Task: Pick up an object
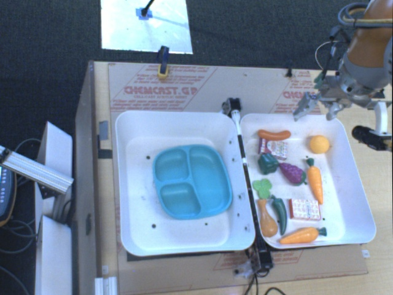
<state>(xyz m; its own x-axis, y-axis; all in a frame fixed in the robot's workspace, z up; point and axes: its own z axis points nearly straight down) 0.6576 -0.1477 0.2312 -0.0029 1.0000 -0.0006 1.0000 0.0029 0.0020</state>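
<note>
Camera view | pincer (319, 107) spread, holding nothing, above right bin (353, 165) | lemon (319, 144) nearest: likely light, hard, slick; grip across middle

The arm (368, 35) at two o'clock is cut off by the top and right edges, so just its wrist end shows. A black part (373, 137) at three o'clock runs off the right edge. At nine o'clock a dark device (5, 192) is cut by the left edge. The print on the two small boxes (274, 148) in the right bin (356, 183) is too small to read.
</note>
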